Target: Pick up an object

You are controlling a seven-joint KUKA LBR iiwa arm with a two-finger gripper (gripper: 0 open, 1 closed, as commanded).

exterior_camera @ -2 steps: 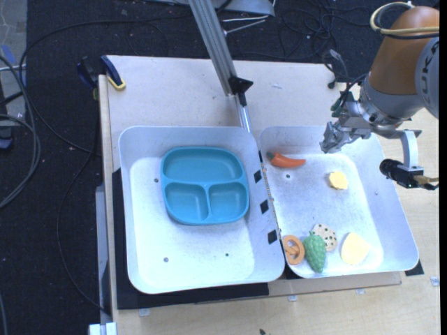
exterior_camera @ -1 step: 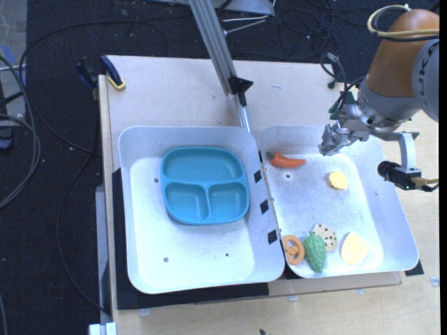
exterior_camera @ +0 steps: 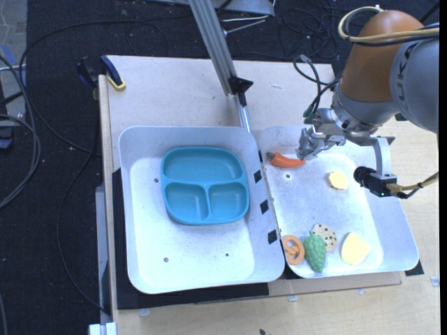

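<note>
The gripper (exterior_camera: pixel 305 150) hangs low over the far end of the right bin (exterior_camera: pixel 391 218), its fingertips pointing down. Whether the fingers are parted or closed cannot be told from this angle. An orange carrot-like piece (exterior_camera: pixel 286 161) lies on the bin floor just beside the fingertips, on their left and a little nearer the camera, its right end almost under them; contact cannot be made out. A small yellow piece (exterior_camera: pixel 339 181) sits near the fingers, to their right and closer to the camera. Well apart from them, at the near end, lie a pretzel (exterior_camera: pixel 293 249), a green piece (exterior_camera: pixel 316 252), a speckled cookie (exterior_camera: pixel 324 236) and a larger yellow piece (exterior_camera: pixel 354 249). The left bin (exterior_camera: pixel 140 208) holds a blue divided tray (exterior_camera: pixel 205 185).
</note>
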